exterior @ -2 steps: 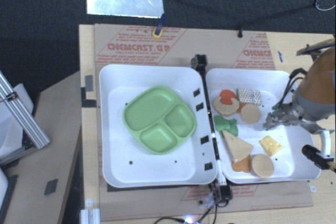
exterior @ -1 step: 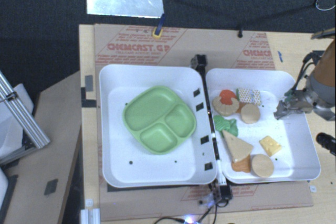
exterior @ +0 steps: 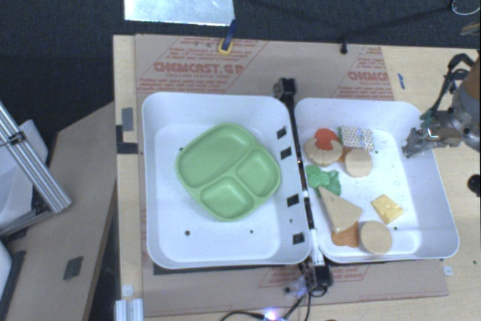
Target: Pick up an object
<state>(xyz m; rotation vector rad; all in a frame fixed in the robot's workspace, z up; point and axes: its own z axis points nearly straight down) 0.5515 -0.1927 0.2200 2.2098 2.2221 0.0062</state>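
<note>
The bench [exterior: 188, 49] carries two shallow white bins side by side. The left bin [exterior: 161, 162] contains one light green divided plate [exterior: 228, 171] with three compartments, lying near the bin centre and rotated slightly out of square with the bin walls.

The right bin [exterior: 428, 192] contains the pickable objects, all toy food pieces grouped in its left half. From the bin centre:
- At 11 o'clock: a round tan cookie [exterior: 323, 153] with a red-orange piece [exterior: 326, 137] touching its upper edge.
- At 12 o'clock: a small block with a speckled pattern [exterior: 356, 137].
- Just below that block: a pale round disc [exterior: 358, 162], just beside the cookie.
- At 9 o'clock: a green leafy piece [exterior: 323, 178].
- At 7 o'clock: a cream wedge [exterior: 339, 210], its tip pointing toward the green piece. An orange piece [exterior: 345, 237] lies partly under its wide end.
- At 6 o'clock: a second pale disc [exterior: 376, 237], touching the orange piece.
- At 5 o'clock: a yellow cheese chunk [exterior: 387, 208], apart from the others.

The gripper [exterior: 415, 144] sits at 2 o'clock from the bin centre, over the bin's right rim, well apart from every object. No object is visible between its fingers. The opening width of the gripper cannot be told at this resolution. The arm enters from 3 o'clock.
</note>
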